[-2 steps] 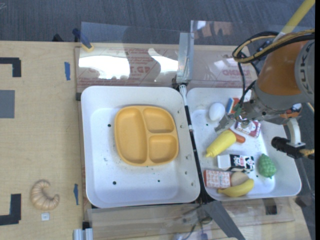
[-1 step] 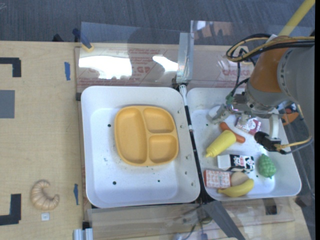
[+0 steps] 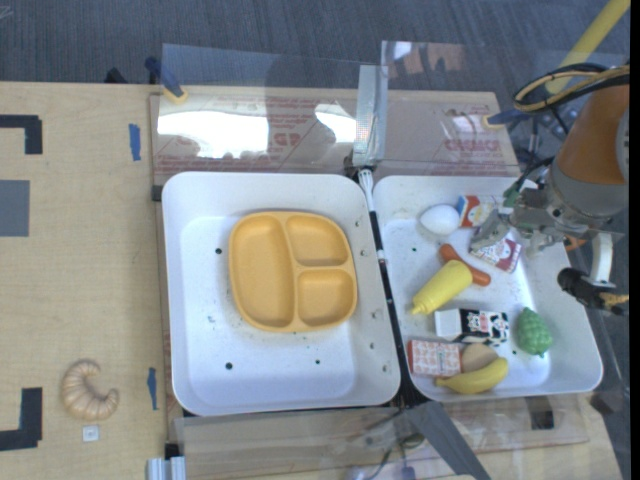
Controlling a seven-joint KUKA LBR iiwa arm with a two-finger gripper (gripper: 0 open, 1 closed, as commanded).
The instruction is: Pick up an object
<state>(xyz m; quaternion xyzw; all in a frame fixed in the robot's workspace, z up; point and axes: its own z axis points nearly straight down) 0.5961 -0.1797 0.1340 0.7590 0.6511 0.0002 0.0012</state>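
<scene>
The right bin [image 3: 572,313] holds several toy foods: a white egg [image 3: 438,219], a yellow squeeze bottle [image 3: 442,288], an orange carrot [image 3: 468,267], a red and white packet [image 3: 503,255], a black and white box [image 3: 483,323], a green broccoli [image 3: 533,333], a banana [image 3: 474,378] and a pink box [image 3: 433,356]. My gripper [image 3: 497,230] hangs low over the bin's back right part, right above the red and white packet and beside a small red and white carton [image 3: 470,210]. I see nothing held in it.
The left bin [image 3: 195,288] carries a yellow divided plate [image 3: 293,270]. A croissant [image 3: 88,388] lies on the wooden bench at the far left. A clear panel [image 3: 260,98] stands behind the bins. The grey and orange arm [image 3: 592,153] covers the right bin's back right corner.
</scene>
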